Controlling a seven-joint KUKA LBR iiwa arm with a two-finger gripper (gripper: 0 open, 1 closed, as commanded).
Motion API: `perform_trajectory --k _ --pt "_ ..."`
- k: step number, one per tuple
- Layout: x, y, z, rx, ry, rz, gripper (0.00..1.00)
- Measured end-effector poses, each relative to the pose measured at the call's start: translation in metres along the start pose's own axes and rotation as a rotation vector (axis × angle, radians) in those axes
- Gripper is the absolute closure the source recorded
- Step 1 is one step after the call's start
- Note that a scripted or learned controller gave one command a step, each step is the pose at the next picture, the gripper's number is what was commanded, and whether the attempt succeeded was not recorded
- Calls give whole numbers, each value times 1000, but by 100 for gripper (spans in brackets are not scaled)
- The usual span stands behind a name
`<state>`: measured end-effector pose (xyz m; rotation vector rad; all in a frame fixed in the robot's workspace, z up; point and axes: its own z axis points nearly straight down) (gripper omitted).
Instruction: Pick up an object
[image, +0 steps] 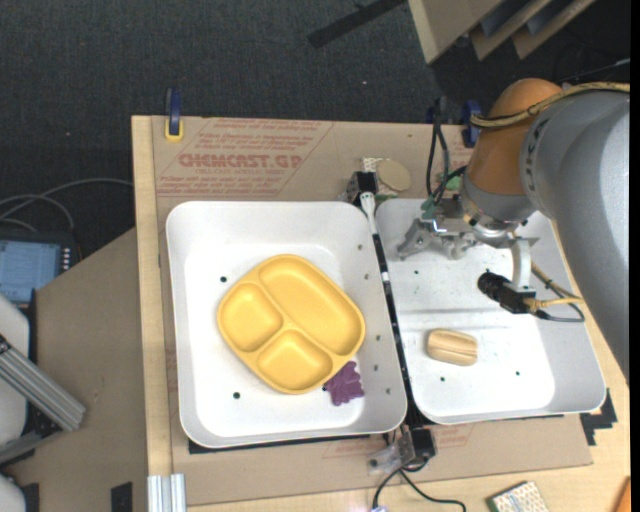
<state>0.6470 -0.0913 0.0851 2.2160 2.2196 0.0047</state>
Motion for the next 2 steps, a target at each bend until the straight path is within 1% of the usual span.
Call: perform_trajectory --k 1,2 --pt "-3 21 0 1 0 0 0" --pt "25 23 -108 -8 1 -2 0"
